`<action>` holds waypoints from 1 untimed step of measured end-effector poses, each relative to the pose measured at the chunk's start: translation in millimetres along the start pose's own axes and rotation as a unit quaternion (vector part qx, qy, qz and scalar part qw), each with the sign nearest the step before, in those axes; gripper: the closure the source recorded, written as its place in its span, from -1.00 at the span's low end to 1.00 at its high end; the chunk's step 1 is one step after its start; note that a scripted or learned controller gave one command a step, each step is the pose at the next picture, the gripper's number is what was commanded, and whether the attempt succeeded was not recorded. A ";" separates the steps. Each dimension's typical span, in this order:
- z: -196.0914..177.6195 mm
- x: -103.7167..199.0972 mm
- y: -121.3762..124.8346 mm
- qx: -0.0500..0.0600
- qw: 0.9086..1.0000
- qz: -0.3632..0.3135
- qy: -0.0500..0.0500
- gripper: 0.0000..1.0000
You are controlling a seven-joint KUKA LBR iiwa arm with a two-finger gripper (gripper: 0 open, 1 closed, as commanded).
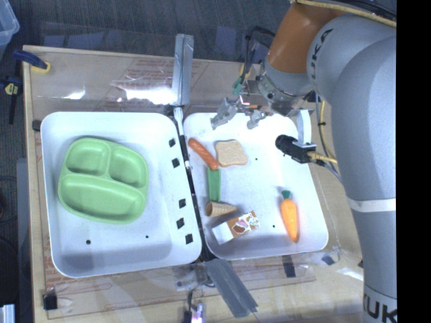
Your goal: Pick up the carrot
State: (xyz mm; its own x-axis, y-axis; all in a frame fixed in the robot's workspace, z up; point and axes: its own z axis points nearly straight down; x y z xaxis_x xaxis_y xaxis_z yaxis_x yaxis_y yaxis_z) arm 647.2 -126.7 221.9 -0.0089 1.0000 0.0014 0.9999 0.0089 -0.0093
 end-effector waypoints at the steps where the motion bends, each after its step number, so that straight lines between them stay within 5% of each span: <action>1: 38.0 -66.5 -49.9 -0.001 0.997 -0.079 0.000 -1.00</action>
State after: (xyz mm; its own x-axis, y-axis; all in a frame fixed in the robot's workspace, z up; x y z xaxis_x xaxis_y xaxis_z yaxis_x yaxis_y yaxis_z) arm 597.6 -193.6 184.3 -0.1656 0.9862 0.0024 0.9862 0.1656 -0.0065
